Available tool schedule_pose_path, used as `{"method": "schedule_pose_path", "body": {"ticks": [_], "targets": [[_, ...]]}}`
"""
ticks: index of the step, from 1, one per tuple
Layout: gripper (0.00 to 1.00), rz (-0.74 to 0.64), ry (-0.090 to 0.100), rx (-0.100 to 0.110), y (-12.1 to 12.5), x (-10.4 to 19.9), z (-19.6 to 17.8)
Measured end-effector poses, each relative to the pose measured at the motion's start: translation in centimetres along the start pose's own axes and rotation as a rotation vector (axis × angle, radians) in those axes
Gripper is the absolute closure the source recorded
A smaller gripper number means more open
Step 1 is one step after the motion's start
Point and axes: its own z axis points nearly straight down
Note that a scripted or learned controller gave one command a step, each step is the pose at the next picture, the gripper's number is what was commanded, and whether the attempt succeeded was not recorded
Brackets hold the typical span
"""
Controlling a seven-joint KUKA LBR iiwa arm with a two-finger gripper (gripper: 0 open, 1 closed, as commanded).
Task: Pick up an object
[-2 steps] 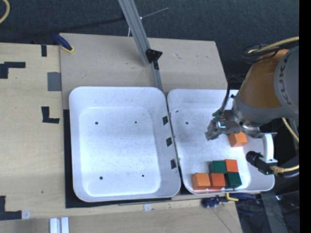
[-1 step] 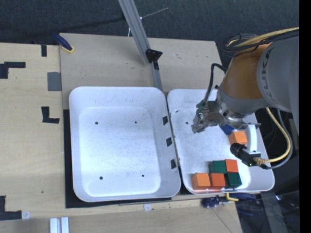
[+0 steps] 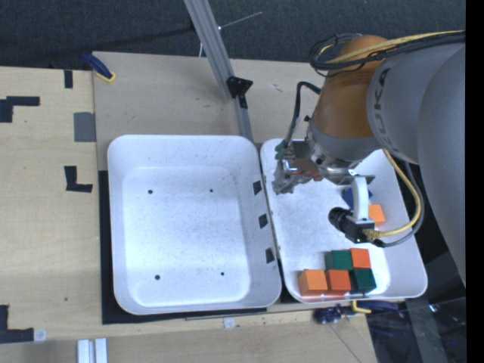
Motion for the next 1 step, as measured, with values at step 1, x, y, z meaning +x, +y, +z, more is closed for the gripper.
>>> {"method": "schedule_pose_path", "body": {"ticks": [1], "targets": [[1.0, 0.0, 0.0, 0.0, 2.45, 5.45, -1.0]]}}
